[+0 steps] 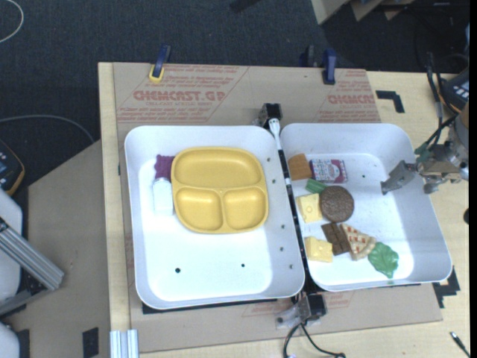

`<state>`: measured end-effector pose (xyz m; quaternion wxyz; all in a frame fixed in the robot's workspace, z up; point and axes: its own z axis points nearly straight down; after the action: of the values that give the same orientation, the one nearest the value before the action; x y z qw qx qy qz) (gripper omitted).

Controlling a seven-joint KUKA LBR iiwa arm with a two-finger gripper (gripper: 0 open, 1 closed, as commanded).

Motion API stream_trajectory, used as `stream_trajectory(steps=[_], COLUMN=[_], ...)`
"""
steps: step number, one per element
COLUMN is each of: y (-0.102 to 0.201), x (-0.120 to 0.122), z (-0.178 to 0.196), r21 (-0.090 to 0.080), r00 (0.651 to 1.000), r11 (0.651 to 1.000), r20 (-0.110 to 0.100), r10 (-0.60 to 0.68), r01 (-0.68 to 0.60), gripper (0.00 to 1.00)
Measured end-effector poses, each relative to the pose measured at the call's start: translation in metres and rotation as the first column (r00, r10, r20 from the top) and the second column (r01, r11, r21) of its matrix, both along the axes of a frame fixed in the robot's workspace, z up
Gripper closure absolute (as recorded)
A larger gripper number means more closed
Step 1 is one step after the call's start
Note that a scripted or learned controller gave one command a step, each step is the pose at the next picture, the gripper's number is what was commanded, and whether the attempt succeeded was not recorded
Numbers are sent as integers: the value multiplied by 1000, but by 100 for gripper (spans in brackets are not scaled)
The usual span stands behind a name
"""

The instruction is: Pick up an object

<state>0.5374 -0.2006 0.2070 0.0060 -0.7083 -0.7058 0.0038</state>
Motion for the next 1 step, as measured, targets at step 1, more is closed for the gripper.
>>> stream_trajectory(steps=[1], y=[1], x=[3], z=[8], r21=[-3], r00=[1000], r11=[1000], r20=[14], r10=[4], r01=[-4], gripper=[0])
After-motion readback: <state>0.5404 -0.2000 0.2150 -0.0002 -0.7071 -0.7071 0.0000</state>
